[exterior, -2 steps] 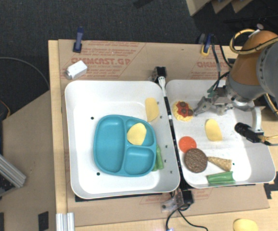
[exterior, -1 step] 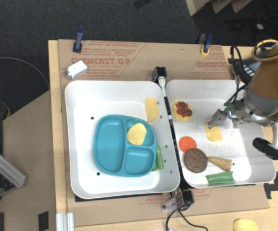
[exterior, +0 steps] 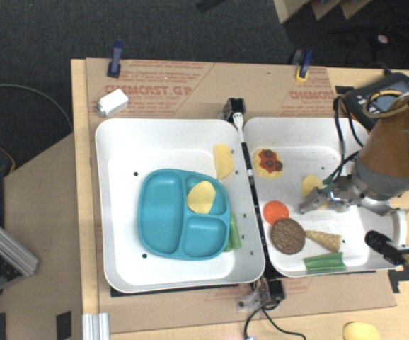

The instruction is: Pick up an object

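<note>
My gripper [exterior: 318, 195] hangs low over the middle of the right bin [exterior: 346, 137], open, with nothing between its fingers. A small yellow piece [exterior: 310, 183] lies right beside its upper finger, just to the left. An orange disc [exterior: 276, 210] and a brown round cookie [exterior: 288, 236] lie to the lower left of the gripper. A tan cone [exterior: 323, 240] and a green piece [exterior: 325, 263] sit below it. A small pizza toy [exterior: 269, 162] rests near the bin's upper left.
The left bin [exterior: 119, 147] holds a teal divided plate [exterior: 165, 218] with a yellow slice [exterior: 202, 197] on it, another yellow piece [exterior: 223, 161] and a green strip [exterior: 233, 234]. Cables [exterior: 342, 129] and the arm's grey body [exterior: 392, 154] crowd the right bin's right side.
</note>
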Available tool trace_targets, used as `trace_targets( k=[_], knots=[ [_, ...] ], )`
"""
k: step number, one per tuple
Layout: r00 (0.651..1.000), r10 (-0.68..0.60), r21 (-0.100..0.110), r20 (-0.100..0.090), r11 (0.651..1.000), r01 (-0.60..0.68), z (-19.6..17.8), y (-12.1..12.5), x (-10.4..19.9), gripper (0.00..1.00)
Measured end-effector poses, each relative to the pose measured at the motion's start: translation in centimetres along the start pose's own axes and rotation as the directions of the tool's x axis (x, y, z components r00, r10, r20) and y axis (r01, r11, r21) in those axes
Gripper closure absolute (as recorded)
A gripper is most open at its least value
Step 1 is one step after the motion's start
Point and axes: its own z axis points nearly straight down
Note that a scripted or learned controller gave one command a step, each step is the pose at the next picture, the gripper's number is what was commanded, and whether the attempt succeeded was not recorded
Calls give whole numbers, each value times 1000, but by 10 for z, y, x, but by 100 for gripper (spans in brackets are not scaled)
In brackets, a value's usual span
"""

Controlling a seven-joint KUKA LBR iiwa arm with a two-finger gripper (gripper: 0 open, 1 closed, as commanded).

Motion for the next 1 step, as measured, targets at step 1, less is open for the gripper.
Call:
trace_targets(
  k=[1],
  knots=[
    [1000,-9,-13,2,1000,9,-3,67,45,0]
  ],
)
